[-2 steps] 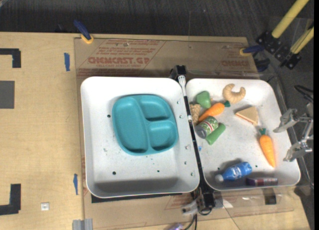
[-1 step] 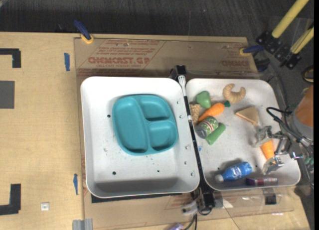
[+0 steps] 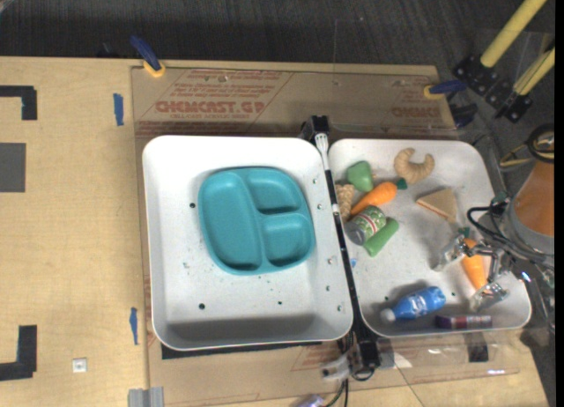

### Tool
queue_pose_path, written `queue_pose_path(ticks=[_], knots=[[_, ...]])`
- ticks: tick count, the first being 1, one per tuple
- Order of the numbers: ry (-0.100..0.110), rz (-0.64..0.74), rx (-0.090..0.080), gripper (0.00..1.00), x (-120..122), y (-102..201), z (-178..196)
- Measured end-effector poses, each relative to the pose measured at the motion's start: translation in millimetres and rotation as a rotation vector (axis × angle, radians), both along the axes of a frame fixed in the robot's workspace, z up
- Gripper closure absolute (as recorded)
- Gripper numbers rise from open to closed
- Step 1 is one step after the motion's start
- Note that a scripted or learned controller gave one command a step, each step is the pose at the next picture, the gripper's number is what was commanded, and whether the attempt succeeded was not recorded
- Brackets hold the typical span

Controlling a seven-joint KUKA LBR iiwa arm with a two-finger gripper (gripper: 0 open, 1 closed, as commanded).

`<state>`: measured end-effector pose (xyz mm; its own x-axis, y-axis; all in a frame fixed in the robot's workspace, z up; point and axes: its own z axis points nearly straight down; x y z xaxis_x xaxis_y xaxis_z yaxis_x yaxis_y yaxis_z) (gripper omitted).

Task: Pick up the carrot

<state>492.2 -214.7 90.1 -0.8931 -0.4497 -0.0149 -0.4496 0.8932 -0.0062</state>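
**A:** From the overhead camera, where is the carrot?

**B:** In the right bin, toward its left wall. It lies at a slant, with its orange tip pointing left and near and its green top pointing right and far.

**A:** And the gripper?

**B:** It is over the same bin, at the right side and nearer to us. So the carrot lies to its left and a little farther back, well apart from it. I cannot tell whether the gripper is apart or together. There is something small and orange right at it, but I can't make out what that is.

**A:** What crowds the carrot?

**B:** A green can touches it on the near side, and a green pepper sits just beyond it.

**A:** What else is in that bin?

**B:** A croissant and a tan wedge to the right, and a blue bottle by the near wall.

**A:** And the left bin?

**B:** It holds a teal divided plate with nothing in its compartments.
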Motion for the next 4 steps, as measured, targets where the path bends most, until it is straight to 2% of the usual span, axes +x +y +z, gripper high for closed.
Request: queue_pose_path(ticks=[1, 2, 3, 4], knots=[[-0.004, 0.339, -0.008, 0.0, 4.5, -7.3, -0.2], [-0.002, 0.288, -0.007, 0.0, -2.3, -7.0, -0.3], [0.006, 0.022, -0.001, 0.0, -2.7, -7.7, -0.6], [-0.004, 0.298, -0.01, 0.0, 3.2, -8.7, -0.2]])
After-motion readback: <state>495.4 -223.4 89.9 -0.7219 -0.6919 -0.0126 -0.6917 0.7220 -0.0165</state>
